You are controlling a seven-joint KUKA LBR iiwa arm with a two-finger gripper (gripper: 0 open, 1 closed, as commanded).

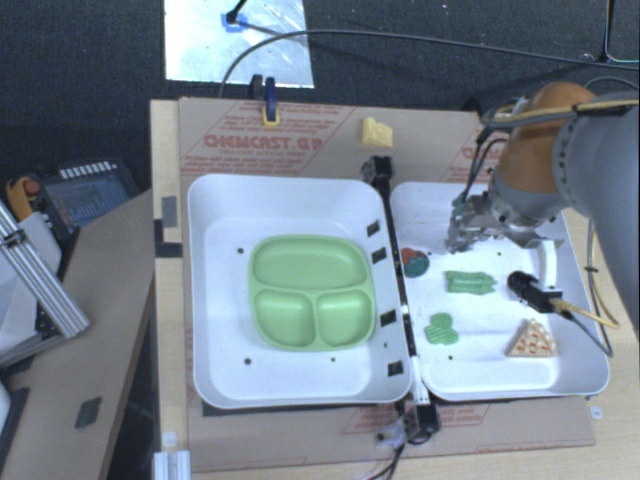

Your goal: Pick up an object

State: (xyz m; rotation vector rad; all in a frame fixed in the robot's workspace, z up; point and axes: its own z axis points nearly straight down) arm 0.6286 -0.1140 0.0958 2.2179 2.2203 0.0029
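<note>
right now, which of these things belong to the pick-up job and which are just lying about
Job in hand:
gripper
long green toy
leafy green toy
pizza slice
red and green piece
right bin holding them

Likely just lying about:
green divided plate in the left bin
yellow block
clamp

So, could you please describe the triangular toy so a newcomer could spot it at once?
Start at the white bin on the view's right and go to its front right corner. The pizza slice lies there: flat, triangular, orange-tan, while the nearest toy is green.
</note>
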